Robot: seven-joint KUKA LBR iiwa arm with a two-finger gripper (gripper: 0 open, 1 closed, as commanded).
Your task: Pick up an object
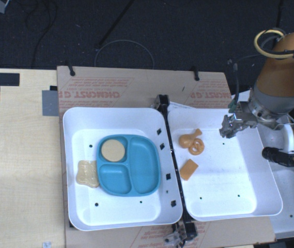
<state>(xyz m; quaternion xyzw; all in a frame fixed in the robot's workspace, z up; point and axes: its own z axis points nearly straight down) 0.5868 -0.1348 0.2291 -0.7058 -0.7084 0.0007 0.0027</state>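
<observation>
Nearest the camera, along the front of the tabletop (22,190), sit the lower walls of the two white bins. In the left bin (82,211) a blue divided tray (136,174) fills most of the floor, with a round tan disc (112,150) lying in its upper-left compartment. A pale, flattish yellow piece (87,173) rests on the bin floor, touching the tray's left edge.

Across the black divider, the right bin (240,200) holds three small orange-tan things bunched near its left wall: an orange wedge (188,169) lowest, a ring-shaped pretzel piece (196,146) just above it, and a tan lumpy piece (188,138) touching the pretzel from the upper left. The wedge's long axis runs at a slant, from lower left to upper right.

Farther back and to the right, the end effector (231,126) hangs over the upper right part of that same bin, carried by the grey arm with its orange band. I cannot tell from here how far its fingers are spread, and nothing appears between them. The cluster lies to its left and a little toward the front, near but clearly apart; the tan lump and pretzel are the closest candidates. A pick there looks to call for a short sideways travel toward the divider and then a descent.
</observation>
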